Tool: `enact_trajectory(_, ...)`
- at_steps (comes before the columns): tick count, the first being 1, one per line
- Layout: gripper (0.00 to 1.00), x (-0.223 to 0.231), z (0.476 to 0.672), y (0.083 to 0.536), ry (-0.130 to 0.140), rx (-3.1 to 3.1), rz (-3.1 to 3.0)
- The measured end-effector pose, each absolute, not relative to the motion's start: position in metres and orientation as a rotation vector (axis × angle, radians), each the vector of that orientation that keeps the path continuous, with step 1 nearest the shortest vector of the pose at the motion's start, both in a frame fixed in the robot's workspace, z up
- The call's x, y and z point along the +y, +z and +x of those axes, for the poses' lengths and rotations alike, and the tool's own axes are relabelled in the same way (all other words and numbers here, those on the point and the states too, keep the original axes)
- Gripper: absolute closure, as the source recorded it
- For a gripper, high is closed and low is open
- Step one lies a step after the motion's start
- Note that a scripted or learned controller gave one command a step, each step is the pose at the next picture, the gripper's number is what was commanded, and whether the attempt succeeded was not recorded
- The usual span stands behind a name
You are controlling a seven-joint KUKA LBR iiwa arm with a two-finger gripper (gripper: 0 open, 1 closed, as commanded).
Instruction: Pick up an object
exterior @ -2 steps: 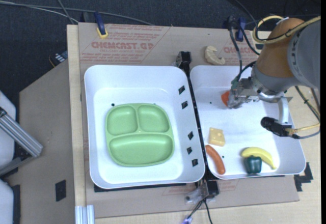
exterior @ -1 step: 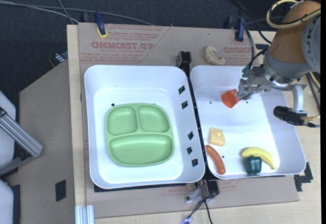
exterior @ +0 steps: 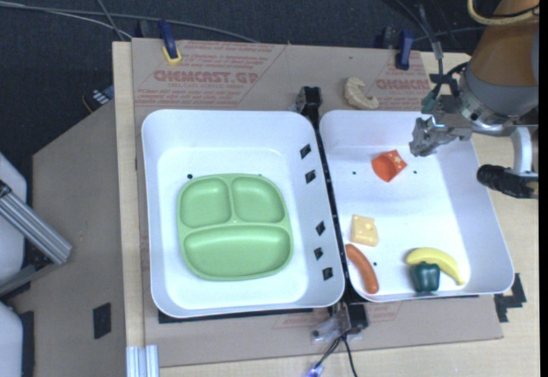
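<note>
- The two-finger tool on the grey arm is seen over the upper right part of the right-hand shallow white bin.
- How far the tool is opened cannot be told; nothing is seen held in it.
- The small red-orange blocky toy piece is judged the likeliest target: it lies on the bin floor just beside the tool, to its lower left in the view.
- No clear long axis is shown by it.
- A pale yellow cheese-like wedge, a red sausage, a yellow banana and a green pepper are set farther off, toward the near edge.

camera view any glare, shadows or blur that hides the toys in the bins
Camera view: lighting even and soft, no harsh glare on the white bins; faint shadows under the banana and red piece; the claw looks slightly soft; toys readable.
</note>
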State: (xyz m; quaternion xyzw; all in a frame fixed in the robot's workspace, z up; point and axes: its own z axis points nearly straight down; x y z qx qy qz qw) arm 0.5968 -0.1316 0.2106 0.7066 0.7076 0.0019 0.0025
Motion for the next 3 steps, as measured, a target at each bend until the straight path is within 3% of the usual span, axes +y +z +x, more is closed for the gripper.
enact_trajectory(1,1.0,-0.131,0.598,0.26,0.005,2.22,2.216)
enact_trajectory(3,1.0,-0.033,0.568,0.232,-0.002,2.231,2.22)
